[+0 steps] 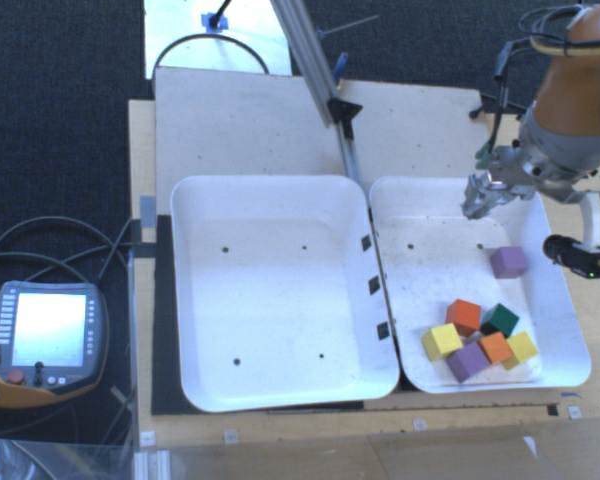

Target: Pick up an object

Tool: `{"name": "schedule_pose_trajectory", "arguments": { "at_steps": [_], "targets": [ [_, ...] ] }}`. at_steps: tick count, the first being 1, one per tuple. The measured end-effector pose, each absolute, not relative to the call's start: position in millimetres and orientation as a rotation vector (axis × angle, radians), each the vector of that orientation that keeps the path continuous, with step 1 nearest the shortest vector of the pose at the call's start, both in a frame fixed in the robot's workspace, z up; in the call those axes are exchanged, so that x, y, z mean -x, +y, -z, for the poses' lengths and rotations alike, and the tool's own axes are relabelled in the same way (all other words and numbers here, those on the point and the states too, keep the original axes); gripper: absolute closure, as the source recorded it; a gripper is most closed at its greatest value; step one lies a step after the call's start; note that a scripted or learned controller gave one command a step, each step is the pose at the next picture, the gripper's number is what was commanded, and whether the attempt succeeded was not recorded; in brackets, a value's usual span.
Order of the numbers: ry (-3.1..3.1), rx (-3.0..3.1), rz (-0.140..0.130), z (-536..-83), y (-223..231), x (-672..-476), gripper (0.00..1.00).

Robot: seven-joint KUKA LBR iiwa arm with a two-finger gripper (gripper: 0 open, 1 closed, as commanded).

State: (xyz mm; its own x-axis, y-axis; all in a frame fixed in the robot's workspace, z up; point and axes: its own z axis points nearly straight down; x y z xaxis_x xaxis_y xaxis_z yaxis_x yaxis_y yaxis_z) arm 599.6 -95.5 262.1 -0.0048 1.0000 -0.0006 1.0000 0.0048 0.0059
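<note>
Block, purple, single (508, 261): lies alone on the floor of the right bin (420, 268), toward that bin's 3 o'clock side, apart from the other blocks. Not lifted; resting flat as far as can be seen.

Tool (477, 200): hangs over the right bin's 1 o'clock corner, at the end of the grey arm (570, 98) that reaches in from the right. Nothing shows between its tips. Whether it is released or clenched cannot be told from this angle.

Relation: the single purple block sits at about 5 o'clock from the tool, near but not touching, with bare bin floor between them.

Cluster of blocks, right bin, 5 o'clock area: orange block (464, 315), green block (500, 320), yellow block (441, 341), second purple block (468, 360), second orange block (496, 348), second yellow block (522, 348). These lie packed together, several touching; well apart from the tool, further toward 6 o'clock.

Left bin (200, 268): white, beside the right bin on the desk (260, 118).

Progress, judged: nothing is picked up yet; all blocks counted lie in the bin. Left to do: bring the tool over a block, lower, close, lift. The lone purple block looks the likeliest choice, being nearest and free of neighbours; the cluster would crowd a grip.
</note>
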Motion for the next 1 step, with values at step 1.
{"name": "schedule_pose_trajectory", "arguments": {
  "at_steps": [1],
  "targets": [
    [2.233, -2.208, -0.007, -267.1, -38.1, -612.8, 1.00]
  ]
}}
